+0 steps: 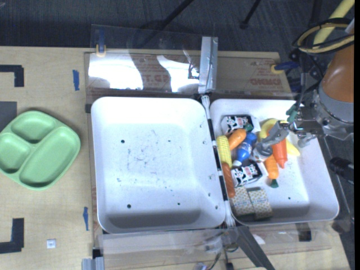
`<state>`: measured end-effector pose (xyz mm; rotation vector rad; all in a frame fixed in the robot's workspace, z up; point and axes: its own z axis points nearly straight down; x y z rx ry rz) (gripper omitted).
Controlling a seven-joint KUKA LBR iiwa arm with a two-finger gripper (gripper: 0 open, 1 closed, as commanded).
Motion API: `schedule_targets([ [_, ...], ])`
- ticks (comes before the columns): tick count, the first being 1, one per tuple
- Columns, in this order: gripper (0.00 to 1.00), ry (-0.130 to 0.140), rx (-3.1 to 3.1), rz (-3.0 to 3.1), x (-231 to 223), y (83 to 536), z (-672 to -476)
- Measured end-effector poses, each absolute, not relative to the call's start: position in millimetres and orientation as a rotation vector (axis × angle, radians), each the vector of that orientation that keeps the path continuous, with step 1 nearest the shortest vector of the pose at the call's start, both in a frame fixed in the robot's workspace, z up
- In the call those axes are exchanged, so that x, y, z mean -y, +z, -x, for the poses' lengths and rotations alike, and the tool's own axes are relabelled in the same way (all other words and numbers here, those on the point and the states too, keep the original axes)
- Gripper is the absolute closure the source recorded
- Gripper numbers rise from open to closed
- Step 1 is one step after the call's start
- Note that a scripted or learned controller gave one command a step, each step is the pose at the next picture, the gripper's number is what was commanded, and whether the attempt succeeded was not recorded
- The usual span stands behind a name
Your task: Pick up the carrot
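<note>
Right of centre, over the right bin, the gripper hangs low among piled toy food with its fingers straddling the top of the carrot, seemingly pinching it, presumably because the pick targets that orange piece.

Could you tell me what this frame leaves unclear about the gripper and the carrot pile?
- Gripper, camera view: its own metal blocks the finger gap.
- Carrot beside it: gripped or merely touched, too small to tell.
- Items in the right bin: they overlap, hiding lower ones.
- Arm: cut off by the right edge.
</note>
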<state>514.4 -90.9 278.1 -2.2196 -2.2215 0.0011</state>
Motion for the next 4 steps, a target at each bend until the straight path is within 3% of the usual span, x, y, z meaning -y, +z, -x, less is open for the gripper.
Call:
schedule_targets([
  [1, 0.0, 0.001, 2.282, 2.157, 149, 150, -508.5],
  [2, 0.0, -0.005, 2.388, 2.049, 169, 86, -520.9],
  [3, 1.0, -0.007, 2.387, 2.055, 170, 96, -521.9],
  [4, 1.0, 0.001, 2.271, 2.17, 121, 219, -556.7],
])
